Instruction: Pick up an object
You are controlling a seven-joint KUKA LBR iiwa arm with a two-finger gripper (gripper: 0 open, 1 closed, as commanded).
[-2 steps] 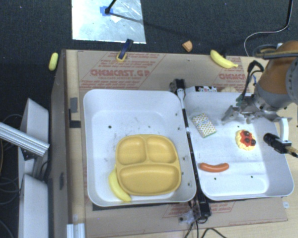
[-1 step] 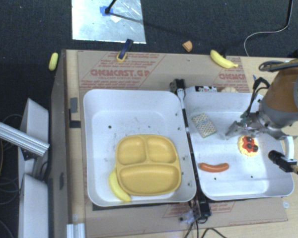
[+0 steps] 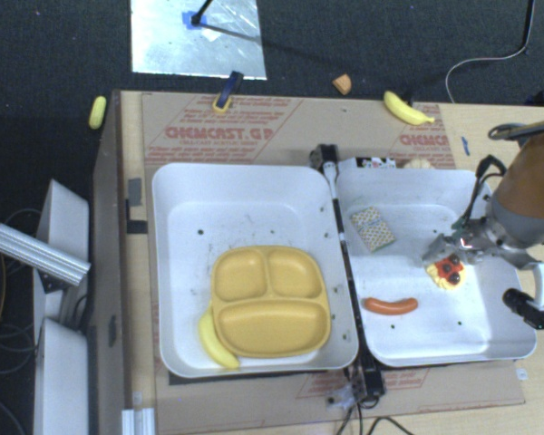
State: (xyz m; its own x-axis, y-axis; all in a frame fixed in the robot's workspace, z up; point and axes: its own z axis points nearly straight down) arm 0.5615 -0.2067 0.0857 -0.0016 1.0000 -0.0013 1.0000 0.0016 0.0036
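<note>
Surface: brown board printed in red, "CHEMCAST GP" readable at upper left and repeated, partly cut off, at upper right.

Left bin: white, shallow. Holds a yellow divided plate with three compartments and a yellow banana lying against the plate's lower left edge.

Right bin: white, shallow. Holds a grey speckled sponge near its upper left, an orange-red sausage lying flat toward the lower middle, and a small yellow and red toy at the right of centre.

Loose items: a second banana on the board above the right bin; a small yellow piece on the dark floor at left; a tan lump above the board.

Arm: grey and orange, reaching in from the right, bent down over the right bin. Gripper sits just above the yellow and red toy, close to touching it. How far the jaws are open cannot be told; nothing is seen held between them.
</note>
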